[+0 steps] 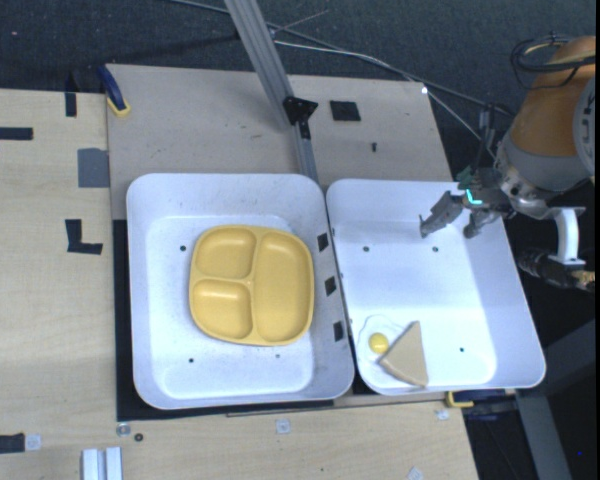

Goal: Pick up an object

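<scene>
A yellow three-compartment plate [251, 285] lies in the left bin [160, 208]. In the right bin [480, 298], near its front left corner, rest a tan wedge-shaped piece [407, 353] and a small yellow ball [378, 344] touching its left side. My gripper [459, 219] hangs over the right bin's back right part, well behind the wedge and ball. Its two dark fingers are spread apart with nothing between them.
A slanted metal pole [270, 63] rises from the bench behind the bins, ending at a black clamp [299, 109]. Cables run across the dark floor at the back. The arm's orange-banded wrist [550, 118] stands at the right edge.
</scene>
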### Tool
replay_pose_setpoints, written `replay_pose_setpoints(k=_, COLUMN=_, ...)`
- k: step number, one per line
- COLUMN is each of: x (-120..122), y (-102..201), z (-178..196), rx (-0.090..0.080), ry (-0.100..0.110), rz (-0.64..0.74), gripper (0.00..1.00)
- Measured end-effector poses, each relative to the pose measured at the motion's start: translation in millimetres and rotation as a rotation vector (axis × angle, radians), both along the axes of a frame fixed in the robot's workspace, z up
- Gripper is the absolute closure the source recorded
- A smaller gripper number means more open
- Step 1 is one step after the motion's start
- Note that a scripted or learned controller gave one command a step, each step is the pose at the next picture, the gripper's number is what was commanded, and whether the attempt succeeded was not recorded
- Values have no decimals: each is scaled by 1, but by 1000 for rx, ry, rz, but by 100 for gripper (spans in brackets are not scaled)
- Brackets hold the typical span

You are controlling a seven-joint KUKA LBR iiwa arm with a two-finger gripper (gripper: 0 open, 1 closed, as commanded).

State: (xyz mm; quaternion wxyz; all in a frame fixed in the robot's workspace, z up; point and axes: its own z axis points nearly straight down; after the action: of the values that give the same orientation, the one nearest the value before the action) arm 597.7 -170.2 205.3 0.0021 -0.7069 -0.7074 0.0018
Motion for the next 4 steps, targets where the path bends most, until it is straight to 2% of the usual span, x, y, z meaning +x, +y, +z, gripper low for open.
replay_pose_setpoints(k=1, x=1, y=0, z=2, rx=-1, ry=-4, rz=1, gripper=0)
replay_pose_setpoints(k=2, x=-4, y=2, z=-43, rx=-1, ry=-1, rz=0, gripper=0)
replay_pose_setpoints(k=3, x=3, y=-3, z=-97, rx=-1, ry=0, rz=1, gripper=0)
replay_pose_setpoints(k=4, x=4, y=-2, z=-120, rx=-3, ry=-5, rz=1, gripper=0)
